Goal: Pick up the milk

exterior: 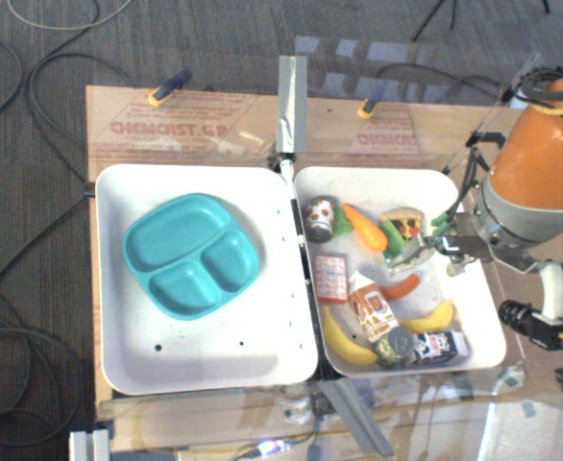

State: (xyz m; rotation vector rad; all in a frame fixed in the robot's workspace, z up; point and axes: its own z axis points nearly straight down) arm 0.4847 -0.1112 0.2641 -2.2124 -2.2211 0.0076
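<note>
Milk carton (372, 313) lay mid right bin (474, 353), one only, wedged among two bananas (344, 342), a can (319, 219), a carrot (364, 227). Gripper (411, 254) sat just above-right of it; finger state unclear. One teal plate (193, 254) sat in left bin (118, 353).

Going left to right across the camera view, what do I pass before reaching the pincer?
Teal divided plate → small can → orange carrot → pincer.
</note>
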